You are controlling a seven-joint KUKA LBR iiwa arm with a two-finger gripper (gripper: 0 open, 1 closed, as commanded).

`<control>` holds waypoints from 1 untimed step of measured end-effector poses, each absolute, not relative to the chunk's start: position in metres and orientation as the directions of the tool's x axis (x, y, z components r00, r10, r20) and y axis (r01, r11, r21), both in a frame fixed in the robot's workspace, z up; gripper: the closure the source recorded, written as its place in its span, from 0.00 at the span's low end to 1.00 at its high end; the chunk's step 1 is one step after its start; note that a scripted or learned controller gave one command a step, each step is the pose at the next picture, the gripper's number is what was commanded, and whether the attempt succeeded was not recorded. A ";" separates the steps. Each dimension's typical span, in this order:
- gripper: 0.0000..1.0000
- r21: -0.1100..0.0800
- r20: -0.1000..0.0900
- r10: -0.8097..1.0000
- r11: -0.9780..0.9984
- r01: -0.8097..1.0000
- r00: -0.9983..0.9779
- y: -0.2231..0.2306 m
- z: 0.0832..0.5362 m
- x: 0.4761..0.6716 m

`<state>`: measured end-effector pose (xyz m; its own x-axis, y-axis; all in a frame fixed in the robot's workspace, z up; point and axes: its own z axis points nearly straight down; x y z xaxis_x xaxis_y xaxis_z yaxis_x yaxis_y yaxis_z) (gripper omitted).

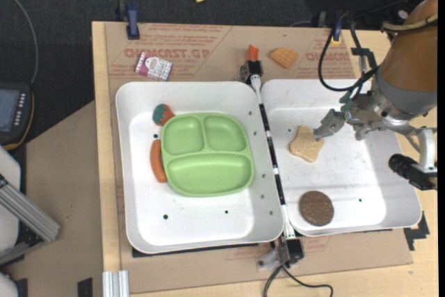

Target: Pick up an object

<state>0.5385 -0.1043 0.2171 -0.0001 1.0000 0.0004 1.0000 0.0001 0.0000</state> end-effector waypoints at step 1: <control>0.00 -0.004 0.001 1.000 -0.003 1.000 0.003 -0.126 0.081 0.570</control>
